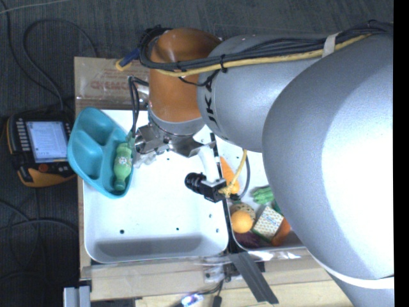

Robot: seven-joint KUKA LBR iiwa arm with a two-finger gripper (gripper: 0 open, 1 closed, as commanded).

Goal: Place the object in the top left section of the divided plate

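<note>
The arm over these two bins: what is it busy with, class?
A grey arm reaches in from the right over the left bin. Its gripper sits beside a blue divided plate that leans on the bin's left edge. A green object lies in the plate's section nearest the gripper. The right bin holds a pile of toy food, among it an orange ball and a patterned cube.

A teach pendant (39,147) lies on carpet left of the bench.
</note>
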